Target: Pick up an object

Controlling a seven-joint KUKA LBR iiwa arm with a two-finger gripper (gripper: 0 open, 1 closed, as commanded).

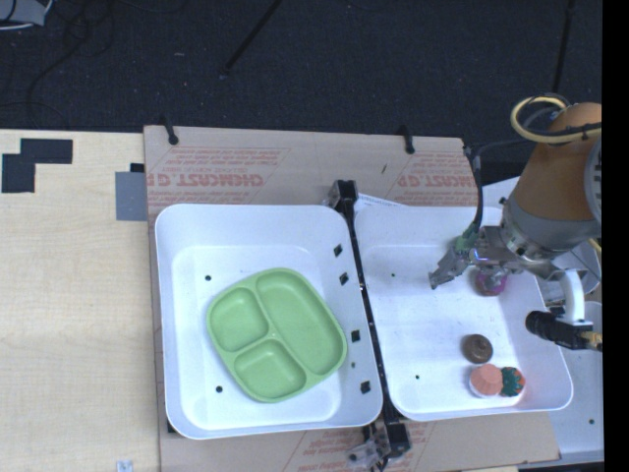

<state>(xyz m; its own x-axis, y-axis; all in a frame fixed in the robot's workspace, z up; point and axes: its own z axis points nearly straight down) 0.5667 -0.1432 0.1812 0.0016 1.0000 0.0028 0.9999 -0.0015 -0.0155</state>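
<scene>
My gripper (468, 275) hangs low over the back of the right bin (413, 401), open, with one grey finger (442, 272) slanting out to the left. A small magenta object (489, 283) lies just under its right side, not clearly held. Nearer the front of this bin sit a brown round disc (478, 347) and a pink round piece (485, 381) with a small green object (510, 382) touching it.
The left bin (182, 254) holds a light green three-compartment plate (275, 334). A black divider (359, 303) runs between the two bins. Bare white floor lies in the left half of the right bin.
</scene>
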